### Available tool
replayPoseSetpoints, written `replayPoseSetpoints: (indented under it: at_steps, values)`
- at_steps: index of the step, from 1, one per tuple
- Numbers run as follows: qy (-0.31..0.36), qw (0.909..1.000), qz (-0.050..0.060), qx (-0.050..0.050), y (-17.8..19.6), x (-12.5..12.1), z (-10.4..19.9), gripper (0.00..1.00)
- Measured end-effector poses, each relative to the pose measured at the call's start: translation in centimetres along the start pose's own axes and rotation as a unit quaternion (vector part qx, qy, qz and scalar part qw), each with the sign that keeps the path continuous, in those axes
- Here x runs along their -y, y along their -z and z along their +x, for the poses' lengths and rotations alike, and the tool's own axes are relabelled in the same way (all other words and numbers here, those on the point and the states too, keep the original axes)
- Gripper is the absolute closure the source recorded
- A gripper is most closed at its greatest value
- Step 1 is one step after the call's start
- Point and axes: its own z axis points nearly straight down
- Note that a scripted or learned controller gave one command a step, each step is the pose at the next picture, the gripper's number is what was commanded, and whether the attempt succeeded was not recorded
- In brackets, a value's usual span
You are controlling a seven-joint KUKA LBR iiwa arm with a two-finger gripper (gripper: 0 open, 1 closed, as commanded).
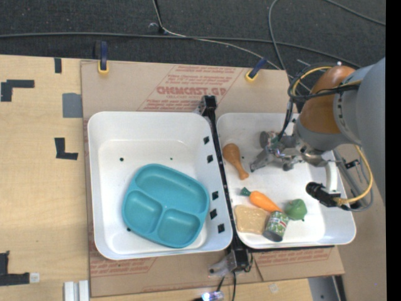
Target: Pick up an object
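Drumstick (236, 160), brown toy chicken leg, is the closest pick for me: it lies in the right bin (341, 236), up against its left wall, just left of my gripper (263, 155). My fingers look spread open with nothing between them, hovering low over the bin floor in the far half of that bin. The drumstick looks like light hard plastic, stiff, a bit slick and rounded, so I'd close across the fat end rather than the thin handle, which could squirt out. The wall is tight beside it, so finger clearance on that side is a risk.

Further out, toward the near edge of the same bin: carrot (261, 200) with green top, tapered and probably slippery; green pepper-like piece (296, 209) to its right; tan bread slice (250, 219), flat and hard to get under; small can (276, 226) touching the bread, tipped over. All look light and rigid, not fragile.

Left bin (100, 130) holds a teal divided tray (165, 205), too wide for my jaws except at the rim.
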Motion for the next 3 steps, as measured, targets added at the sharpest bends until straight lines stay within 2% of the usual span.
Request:
replayPoseSetpoints:
  at_steps: [1, 2, 3]
  values:
    - [0.0, 1.0, -0.001, 0.0, 1.4, -0.1, 0.0, 1.0]
    - [0.0, 1.0, -0.001, -0.001, 6.9, 0.7, 0.5, 1.0]
    - [0.0, 1.0, -0.003, 0.0, 13.3, 0.5, 0.5, 1.0]
